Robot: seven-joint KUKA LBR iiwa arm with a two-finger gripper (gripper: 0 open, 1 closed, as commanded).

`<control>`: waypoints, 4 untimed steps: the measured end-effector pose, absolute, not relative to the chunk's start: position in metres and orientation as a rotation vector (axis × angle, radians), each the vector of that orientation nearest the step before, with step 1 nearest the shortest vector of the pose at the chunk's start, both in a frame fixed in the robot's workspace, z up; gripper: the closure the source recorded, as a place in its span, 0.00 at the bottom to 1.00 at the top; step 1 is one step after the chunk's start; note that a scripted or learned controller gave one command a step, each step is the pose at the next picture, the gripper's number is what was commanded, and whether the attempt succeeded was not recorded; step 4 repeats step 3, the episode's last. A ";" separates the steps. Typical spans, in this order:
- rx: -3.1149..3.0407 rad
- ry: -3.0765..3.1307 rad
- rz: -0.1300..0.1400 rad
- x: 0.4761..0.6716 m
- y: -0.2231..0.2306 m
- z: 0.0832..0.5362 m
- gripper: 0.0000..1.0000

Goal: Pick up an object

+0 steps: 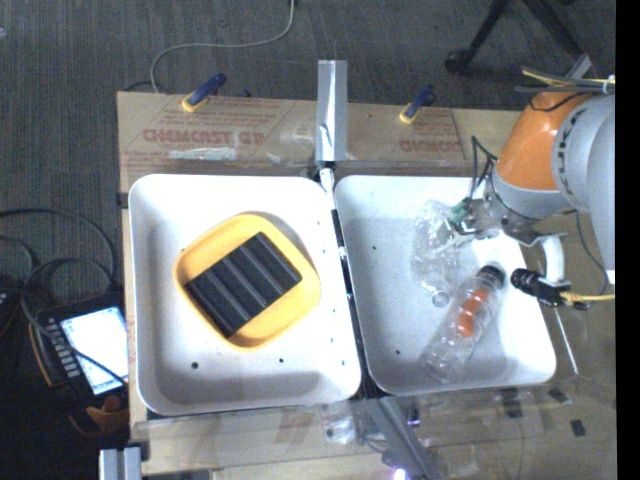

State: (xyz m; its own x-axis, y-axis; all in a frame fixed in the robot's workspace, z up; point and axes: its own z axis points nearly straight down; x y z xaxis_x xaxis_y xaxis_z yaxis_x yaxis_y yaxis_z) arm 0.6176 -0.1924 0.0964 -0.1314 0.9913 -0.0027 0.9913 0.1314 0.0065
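Observation:
A yellow tray with a black ribbed insert (248, 279) lies tilted in the left bin (160, 368). In the right bin (385, 298) a clear plastic bottle with orange contents (462, 321) lies slanted toward the front right. A crumpled clear plastic piece (436, 241) sits just behind it. My gripper (476, 218) reaches in from the right and hangs low over the back right of the right bin. It is at the right edge of the crumpled plastic.
The arm's orange band (532, 148) and grey body cover the right bin's far right corner. A black part with a yellow cable (537, 286) juts over the right rim. A metal divider post (330, 118) stands behind the bins. Blue clamps hold the cardboard backing.

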 end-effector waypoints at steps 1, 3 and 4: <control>2.068 2.359 0.002 0.617 -0.192 0.094 0.00; 1.597 2.702 0.004 0.581 -0.222 0.098 0.00; 1.597 2.702 0.004 0.581 -0.222 0.098 0.00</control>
